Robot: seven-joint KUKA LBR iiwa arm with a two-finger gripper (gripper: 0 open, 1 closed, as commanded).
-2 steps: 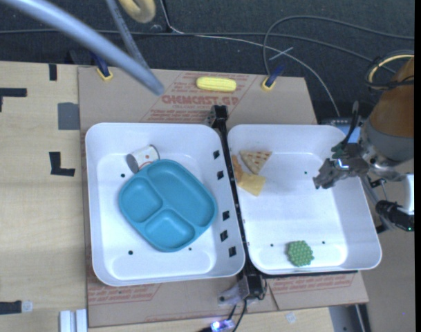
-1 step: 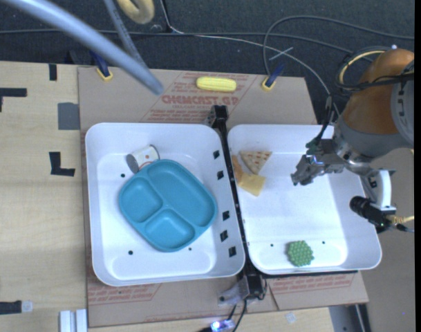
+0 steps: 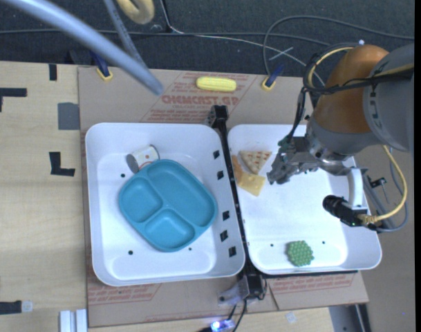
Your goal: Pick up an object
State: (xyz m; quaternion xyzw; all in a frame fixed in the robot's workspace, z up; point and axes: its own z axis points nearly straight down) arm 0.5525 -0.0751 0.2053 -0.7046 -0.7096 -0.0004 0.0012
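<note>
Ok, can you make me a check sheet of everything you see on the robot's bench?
Surface: cardboard sheet on a wooden bench, bearing the left bin and the right bin side by side.
Job's things: blue divided tray and a small cup touching its top edge in the left bin; waffle-patterned wedge, yellow piece and green bumpy ball in the right bin.
Clutter: yellow corn-like toy on the cardboard behind the bins.
End effector: low over the right bin, beside the wedge; grip unclear.
Cables: black cables behind the bins; yellow cable by the arm.
Surroundings: grey pole across the top left.
</note>
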